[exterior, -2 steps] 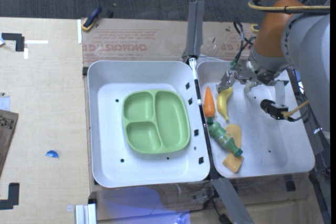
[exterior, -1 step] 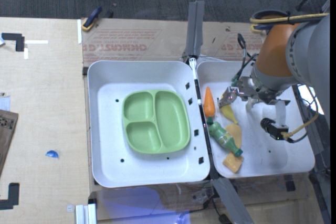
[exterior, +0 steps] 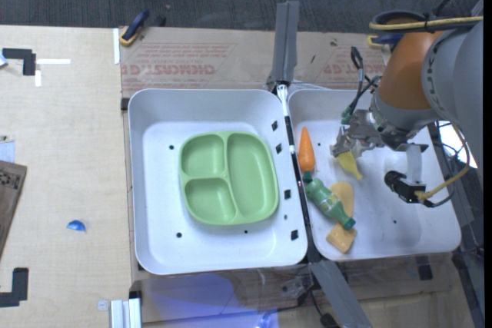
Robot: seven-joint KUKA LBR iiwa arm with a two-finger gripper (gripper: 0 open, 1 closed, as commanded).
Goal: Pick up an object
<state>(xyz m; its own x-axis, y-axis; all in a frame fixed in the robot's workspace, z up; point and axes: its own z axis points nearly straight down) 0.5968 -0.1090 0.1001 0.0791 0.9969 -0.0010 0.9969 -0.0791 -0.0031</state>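
The end effector (exterior: 345, 147) hangs low in the right bin (exterior: 384, 223), near its back wall. A small yellow piece (exterior: 349, 162) sits right at its tip. I cannot tell if it is gripped, or how wide the end effector is open. A carrot (exterior: 306, 150), a green bottle (exterior: 326, 199) and a yellow chunk (exterior: 340, 240) crowd the bin's left wall. The floor to the right is bare. A green plate (exterior: 231, 177) lies in the middle of the left bin (exterior: 142, 165).

Robotics lab: pale wooden bench (exterior: 61, 127), paired white bins (exterior: 142, 188) (cardboard (exterior: 192, 57) behind), grey-and-orange arm (exterior: 453, 65).
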